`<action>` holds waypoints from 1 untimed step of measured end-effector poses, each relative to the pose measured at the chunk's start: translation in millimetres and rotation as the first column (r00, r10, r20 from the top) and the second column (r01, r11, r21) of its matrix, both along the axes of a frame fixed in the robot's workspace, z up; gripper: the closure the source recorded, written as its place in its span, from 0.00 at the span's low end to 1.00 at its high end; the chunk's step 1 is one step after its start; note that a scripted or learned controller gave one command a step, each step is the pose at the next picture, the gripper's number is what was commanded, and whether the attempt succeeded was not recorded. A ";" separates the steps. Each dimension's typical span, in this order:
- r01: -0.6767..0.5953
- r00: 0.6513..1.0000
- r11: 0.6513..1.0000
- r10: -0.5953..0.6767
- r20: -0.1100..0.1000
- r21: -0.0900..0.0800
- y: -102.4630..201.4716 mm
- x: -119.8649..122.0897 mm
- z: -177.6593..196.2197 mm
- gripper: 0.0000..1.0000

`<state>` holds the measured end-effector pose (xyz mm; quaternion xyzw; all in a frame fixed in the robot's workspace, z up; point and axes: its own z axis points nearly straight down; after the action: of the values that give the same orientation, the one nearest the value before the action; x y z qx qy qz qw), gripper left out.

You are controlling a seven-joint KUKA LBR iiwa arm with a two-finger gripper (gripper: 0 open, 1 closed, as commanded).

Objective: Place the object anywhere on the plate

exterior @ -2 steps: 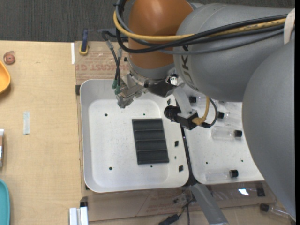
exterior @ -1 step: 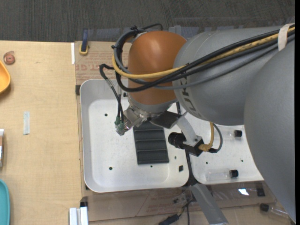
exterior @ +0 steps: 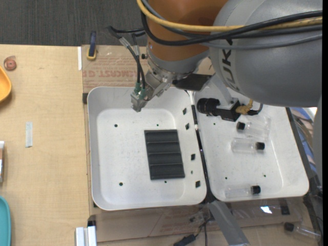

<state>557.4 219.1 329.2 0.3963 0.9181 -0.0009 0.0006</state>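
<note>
A black ribbed rectangular piece [exterior: 164,154] lies flat in the middle of the left bin [exterior: 105,188]. My gripper [exterior: 138,103] hangs over the back of that bin, behind and slightly left of the black piece and apart from it. Nothing shows beneath its tip. An orange plate [exterior: 3,87] pokes in at the left edge of the wooden bench, well outside the bins. The big grey and orange arm covers the back of both bins.
The right bin [exterior: 292,181] holds several clear plastic items with black caps [exterior: 260,146], [exterior: 255,190], [exterior: 241,126]. A teal rim [exterior: 3,223] shows at the lower left. Small bits lie on the wooden bench top [exterior: 46,137] left of the bins.
</note>
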 end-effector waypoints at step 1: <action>0.147 0.989 0.989 -0.147 -0.003 -0.001 0.3 -11.1 -77.0 1.00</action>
<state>546.3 219.4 252.2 0.4627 0.8865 -0.0018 -0.0007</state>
